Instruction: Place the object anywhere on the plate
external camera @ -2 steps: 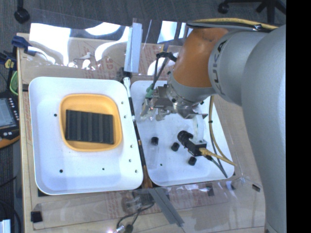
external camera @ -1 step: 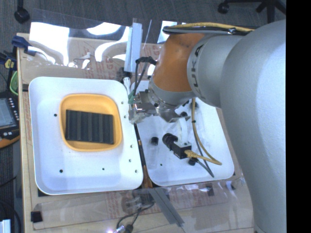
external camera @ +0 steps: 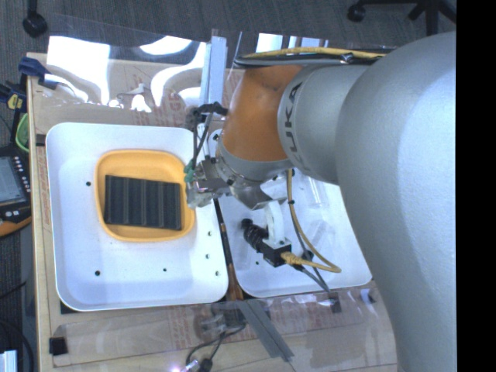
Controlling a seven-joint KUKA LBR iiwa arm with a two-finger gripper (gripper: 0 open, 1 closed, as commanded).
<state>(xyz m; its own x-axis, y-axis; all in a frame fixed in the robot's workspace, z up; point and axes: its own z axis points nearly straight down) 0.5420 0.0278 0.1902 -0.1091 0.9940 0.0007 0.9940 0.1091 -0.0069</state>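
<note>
A yellow rounded plate [external camera: 116, 165] lies in the left white bin [external camera: 77, 277]. On the plate rests a dark ribbed rectangular object [external camera: 143, 202] that covers most of its middle. My gripper [external camera: 195, 183] hangs just past the plate's right rim, over the divide between the two bins. Its tip is small and partly hidden under the wrist. The grey arm with its orange band [external camera: 256, 122] reaches in from the right and hides much of the right bin.
The right white bin [external camera: 310, 281] lies under the arm, with black cable fittings and a yellow cable [external camera: 271, 250] hanging over it. A wooden bench edge [external camera: 155, 332] runs along the front. Grey devices sit at the far left [external camera: 12, 184].
</note>
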